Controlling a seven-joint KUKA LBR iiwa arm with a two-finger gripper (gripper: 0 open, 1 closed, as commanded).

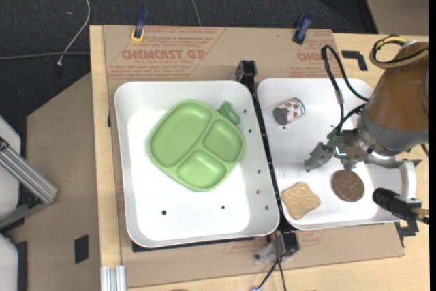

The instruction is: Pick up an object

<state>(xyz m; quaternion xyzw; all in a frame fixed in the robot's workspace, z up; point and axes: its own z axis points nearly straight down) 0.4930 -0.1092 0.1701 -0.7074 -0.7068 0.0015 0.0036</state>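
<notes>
Nothing has been lifted, as far as I can judge: every loose thing lies flat on a bin floor, so the whole grab is left to do.

Nearest me, at the front of the right bin (320, 220), a pale tan biscuit-like piece (300, 199) sits close to the front rim, and just beside it, further right, a round brown disc (347, 185). Either looks a fair candidate. The tool (319, 158) hangs low over the bin floor just behind them, a little apart from both and touching neither that I can see. It is a dark, blurry shape from here, and I cannot tell what state it is in. The arm's grey and orange bulk (398, 105) covers the bin's right side, so whatever lies under it is hidden.

Further back in the same bin a small can-like thing with red spots (289, 111) lies on its side, well apart from the tool.

In the left bin (129, 146) a green divided plate (196, 144) rests near the middle, with a small green scrap (229, 112) touching its far edge; what that scrap is, I can't say.
</notes>
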